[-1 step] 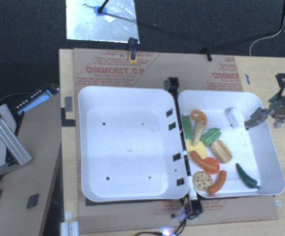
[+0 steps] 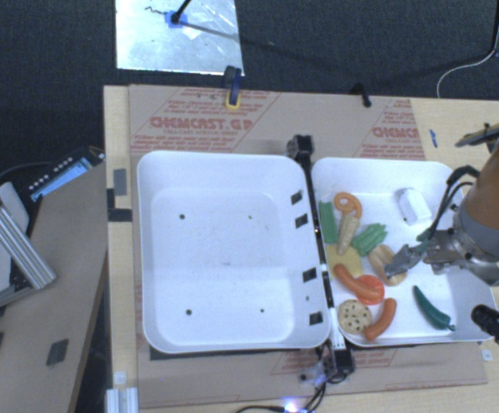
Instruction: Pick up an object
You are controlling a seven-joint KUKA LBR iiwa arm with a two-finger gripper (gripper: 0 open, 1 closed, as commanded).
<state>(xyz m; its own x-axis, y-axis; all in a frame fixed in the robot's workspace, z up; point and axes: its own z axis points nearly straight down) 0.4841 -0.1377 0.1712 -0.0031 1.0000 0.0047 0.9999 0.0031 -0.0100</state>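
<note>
Nothing is lifted yet, going by this frame: your candidate objects sit clustered in the left half of the right bin [image 2: 378, 172]. There's an orange ring [image 2: 348, 202], a yellowish corn-like piece [image 2: 347, 231], a green vegetable [image 2: 369, 237], a tan piece [image 2: 380, 257], a red-orange pepper [image 2: 359, 284], a round cracker [image 2: 354, 316] and an orange sausage shape [image 2: 382, 317] at the near edge. A dark green pod [image 2: 431, 308] and a white block [image 2: 412, 205] lie apart toward the right. The end effector [image 2: 397, 265] is low, just beside the tan piece, likely lined up for it, but you can't tell from this frame whether it's clenched or released. The left bin [image 2: 224, 248] sits alongside on the worktop [image 2: 198, 114], presumably as the drop side.
</note>
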